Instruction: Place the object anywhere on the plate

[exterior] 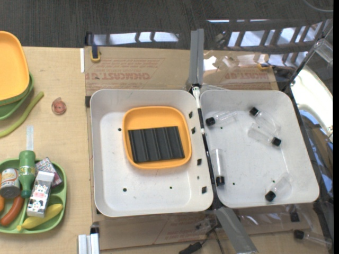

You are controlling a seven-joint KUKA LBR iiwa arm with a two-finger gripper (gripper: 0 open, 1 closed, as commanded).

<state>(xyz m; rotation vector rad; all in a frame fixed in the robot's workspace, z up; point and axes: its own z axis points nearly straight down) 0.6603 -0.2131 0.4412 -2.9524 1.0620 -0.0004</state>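
1. Two shallow white bins sit side by side on the bench: left bin (pixel 106 194) and right bin (pixel 302 189), touching along their inner edges.
2. Left bin holds one orange square plastic plate (pixel 132 121), placed toward the bin's far edge, nearer its right wall than its left.
3. On the plate lies one dark grey ribbed rectangular pad (pixel 156 144), flat, long side running left to right, fully inside the plate's rim.
4. Right bin holds five clear plastic tubes with black caps.
   - tube one (pixel 221 118), near the far left corner, cap toward the left wall
   - tube two (pixel 263 119), near the far edge, cap pointing away
   - tube three (pixel 263 136), just beside tube two, cap toward the right wall
   - tube four (pixel 217 165), along the left wall, cap toward the near edge
   - tube five (pixel 278 188), near the near right corner, cap toward the near edge
5. Left edge of the bench: one green tray of toy food (pixel 58 208) at the near corner; stacked orange and green dishes (pixel 10 73) farther back; one small pink round item (pixel 59 106) between them and the left bin.
6. Jaws: cannot tell their state from this view.
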